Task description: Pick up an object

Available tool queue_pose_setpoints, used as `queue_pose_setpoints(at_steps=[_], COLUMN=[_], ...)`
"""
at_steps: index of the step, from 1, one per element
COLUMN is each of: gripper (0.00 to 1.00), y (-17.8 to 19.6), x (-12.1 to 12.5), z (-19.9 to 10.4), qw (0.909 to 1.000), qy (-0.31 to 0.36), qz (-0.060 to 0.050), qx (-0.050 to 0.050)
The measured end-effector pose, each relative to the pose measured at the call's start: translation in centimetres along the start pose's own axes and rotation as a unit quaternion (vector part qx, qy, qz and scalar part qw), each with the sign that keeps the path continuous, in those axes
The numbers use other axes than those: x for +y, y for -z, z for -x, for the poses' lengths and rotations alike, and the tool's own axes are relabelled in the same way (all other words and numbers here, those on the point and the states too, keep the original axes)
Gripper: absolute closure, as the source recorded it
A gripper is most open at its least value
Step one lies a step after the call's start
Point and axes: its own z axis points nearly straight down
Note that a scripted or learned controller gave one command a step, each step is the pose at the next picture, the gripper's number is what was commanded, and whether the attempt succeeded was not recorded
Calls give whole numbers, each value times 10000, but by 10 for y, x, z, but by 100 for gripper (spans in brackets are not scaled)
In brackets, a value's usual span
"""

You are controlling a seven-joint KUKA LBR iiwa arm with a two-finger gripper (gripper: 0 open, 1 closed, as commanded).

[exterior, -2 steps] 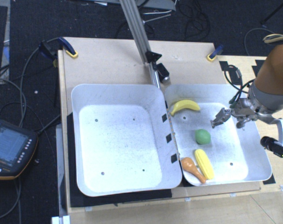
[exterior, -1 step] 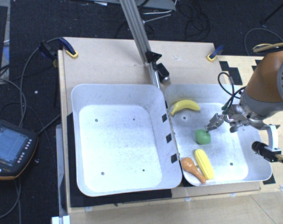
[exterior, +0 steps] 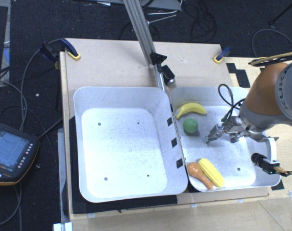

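The right bin (exterior: 232,174) holds a yellow banana (exterior: 191,109) near its far left, a green ball (exterior: 190,125) just below the banana, and a yellow corn cob (exterior: 211,173) lying against an orange carrot-like piece (exterior: 198,173) at the near left corner. My gripper (exterior: 214,134) hangs over the middle of the right bin, to the right of the green ball and apart from it. Its fingers (exterior: 211,137) point left and downward with nothing visible between them.
The left bin (exterior: 122,143) lies beside the right one. A slanted metal pole (exterior: 143,30) rises from the bins' shared far edge. A teach pendant (exterior: 8,153) rests on the floor at left. Yellow clamps (exterior: 73,55) mark the bench's far corners.
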Motion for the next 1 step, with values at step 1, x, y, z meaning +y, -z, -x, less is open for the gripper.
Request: queue_pose_setpoints(at_steps=[1], gripper=[100], y=[12], x=[1], z=[0], qw=[10000], qy=[-1], qz=[17], qx=[-4])
